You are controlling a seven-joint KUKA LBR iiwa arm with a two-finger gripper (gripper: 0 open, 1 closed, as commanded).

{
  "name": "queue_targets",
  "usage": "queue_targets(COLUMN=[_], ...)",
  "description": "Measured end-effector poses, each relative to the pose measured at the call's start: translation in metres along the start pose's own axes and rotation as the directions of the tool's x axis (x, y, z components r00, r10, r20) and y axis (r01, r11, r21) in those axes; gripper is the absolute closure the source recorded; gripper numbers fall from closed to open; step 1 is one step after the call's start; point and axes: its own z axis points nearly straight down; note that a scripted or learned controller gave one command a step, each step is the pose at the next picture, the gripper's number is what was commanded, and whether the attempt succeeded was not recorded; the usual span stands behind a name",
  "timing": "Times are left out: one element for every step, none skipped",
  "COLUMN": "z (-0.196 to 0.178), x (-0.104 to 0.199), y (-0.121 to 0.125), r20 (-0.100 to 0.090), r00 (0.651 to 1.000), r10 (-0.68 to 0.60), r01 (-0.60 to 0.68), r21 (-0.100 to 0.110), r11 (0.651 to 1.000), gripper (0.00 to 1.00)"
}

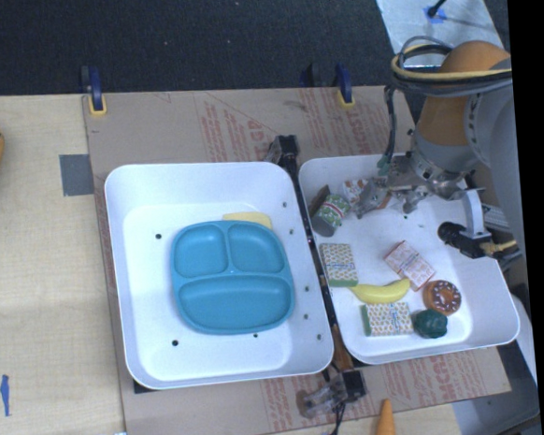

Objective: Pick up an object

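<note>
The right bin [492, 335] holds several small items. A small can [329, 216] lies at its far left, with a green-patterned packet [337, 263] just in front of it. Nearer the front are a yellow banana [381, 290], a second packet [387, 318], a dark green lump [430, 324], a brown donut [441, 297] and a pink-and-white packet [409, 262]. My gripper [385, 192] hangs low over the bin's back part, to the right of the can. Nothing shows between its tips.
The left bin [142, 353] carries a blue divided plate [231, 276] with a pale yellow piece [247, 220] behind it. The grey arm with its orange band [453, 76] fills the upper right. A black part [461, 238] juts over the right bin's right side.
</note>
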Motion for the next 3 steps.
queue_targets(z=[-0.071,0.008,-0.006], x=[-0.039,-0.044,-0.044], y=[-0.119,-0.175,-0.171], r20=[-0.002,-0.004,-0.002], r00=[1.0,1.0,1.0], r10=[0.02,0.014,0.009], r01=[-0.02,-0.014,-0.009], r21=[-0.012,-0.008,-0.014], r11=[1.0,1.0,1.0], gripper=[0.0,0.0,1.0])
